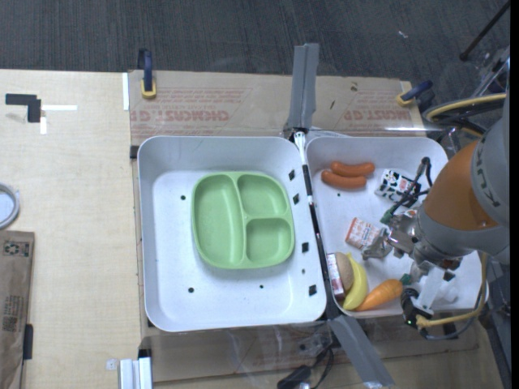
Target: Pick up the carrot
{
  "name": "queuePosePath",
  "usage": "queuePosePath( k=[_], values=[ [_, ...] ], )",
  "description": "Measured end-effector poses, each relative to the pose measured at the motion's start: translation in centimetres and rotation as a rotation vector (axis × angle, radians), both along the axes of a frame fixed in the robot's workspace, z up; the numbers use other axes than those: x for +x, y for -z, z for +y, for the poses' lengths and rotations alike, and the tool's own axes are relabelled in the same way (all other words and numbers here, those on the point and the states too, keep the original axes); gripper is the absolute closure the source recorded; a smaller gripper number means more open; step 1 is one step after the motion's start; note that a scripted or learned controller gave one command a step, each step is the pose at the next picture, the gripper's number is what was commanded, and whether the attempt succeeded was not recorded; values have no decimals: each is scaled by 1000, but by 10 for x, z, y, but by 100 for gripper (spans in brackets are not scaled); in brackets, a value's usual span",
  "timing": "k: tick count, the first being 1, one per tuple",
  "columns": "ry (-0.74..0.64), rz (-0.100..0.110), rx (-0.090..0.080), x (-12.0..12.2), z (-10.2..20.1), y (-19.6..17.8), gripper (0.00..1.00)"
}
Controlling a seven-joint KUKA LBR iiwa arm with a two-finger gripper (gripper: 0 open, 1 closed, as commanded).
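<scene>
Right-hand white bin (366, 143) holds the carrot (381, 295) against its near wall. Close by hangs the gripper (386, 245); how far open, I cannot tell.

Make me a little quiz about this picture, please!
1. True or false: the carrot lies in the right bin.
2. What lies right beside the carrot? A banana, B cup, C spoon.
3. How many sausages are there?
Key: 1 true; 2 A; 3 two.
</scene>
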State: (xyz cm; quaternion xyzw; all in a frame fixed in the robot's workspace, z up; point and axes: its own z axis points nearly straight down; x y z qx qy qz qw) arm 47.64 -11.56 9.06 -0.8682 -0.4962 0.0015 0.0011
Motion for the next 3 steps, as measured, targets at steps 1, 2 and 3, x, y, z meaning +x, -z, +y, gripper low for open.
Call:
queuePosePath(
  k=[1, 2, 3],
  values=[
    [-68, -1, -1, 1, -3, -10, 0],
    [174, 1, -1, 0, 19, 0, 0],
    [835, 3, -4, 5, 22, 0, 0]
  ],
)
